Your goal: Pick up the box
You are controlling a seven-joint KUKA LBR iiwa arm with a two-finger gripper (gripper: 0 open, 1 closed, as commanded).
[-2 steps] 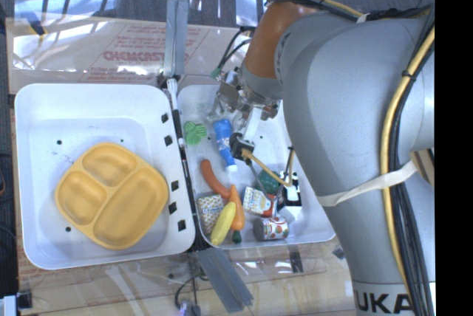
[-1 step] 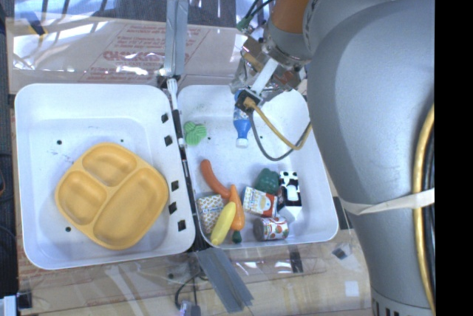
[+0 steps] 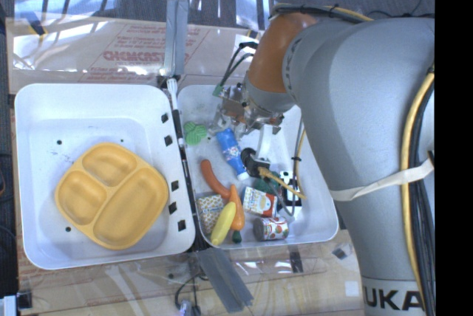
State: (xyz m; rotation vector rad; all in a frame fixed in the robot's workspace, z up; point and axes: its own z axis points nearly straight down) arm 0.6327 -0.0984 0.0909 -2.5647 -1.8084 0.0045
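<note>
Jaws (image 3: 247,115): positioned low over the upper part of the right bin (image 3: 319,229), beneath the arm's orange band (image 3: 270,56). Whether they are open or closed cannot be told from this view, and nothing can be confirmed between them.

Directly below them lies a blue and white tube (image 3: 232,152), with a green item (image 3: 195,133) to its left.

The box (image 3: 259,201), a small printed carton, sits in the lower part of the same bin, well apart from the jaws. It is crowded: orange carrot (image 3: 236,198) touching its left side, banana (image 3: 224,223) further left, a can (image 3: 272,229) just below.

Assessment: the box is likely light and stiff-walled cardboard, somewhat slick, crushable under hard squeeze. Best taken across its two narrower faces; neighbours leave little clearance.

The left bin (image 3: 44,248) holds a yellow divided plate (image 3: 111,195).
</note>
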